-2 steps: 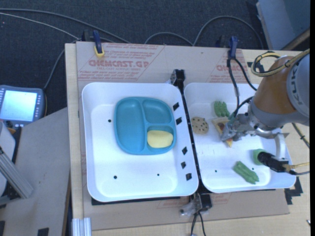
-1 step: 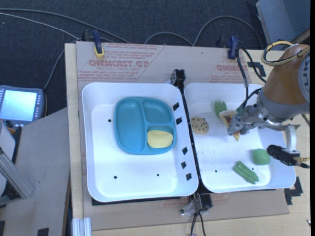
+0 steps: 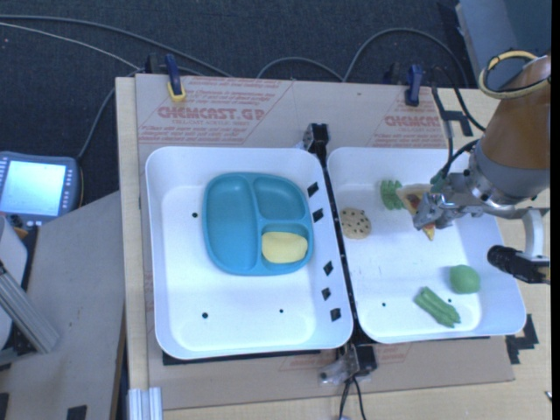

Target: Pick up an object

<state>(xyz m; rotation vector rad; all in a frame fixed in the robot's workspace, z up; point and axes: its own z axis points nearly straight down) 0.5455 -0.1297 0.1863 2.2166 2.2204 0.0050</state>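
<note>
While its jaws' state cannot be told, the gripper [image 3: 429,220] hovers near the right bin's [image 3: 499,322] far edge; nothing yet lifted.

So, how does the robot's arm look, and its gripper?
The arm is bulky and rounded, with an orange band above a grey wrist. A yellowish cable loops over its top. The gripper is small, metallic grey, with dark cables running to it.

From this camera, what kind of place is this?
Probably a robotics lab test bench: a robot arm over two white bins of toy food, a board clamped down, and a teach pendant nearby.
</note>
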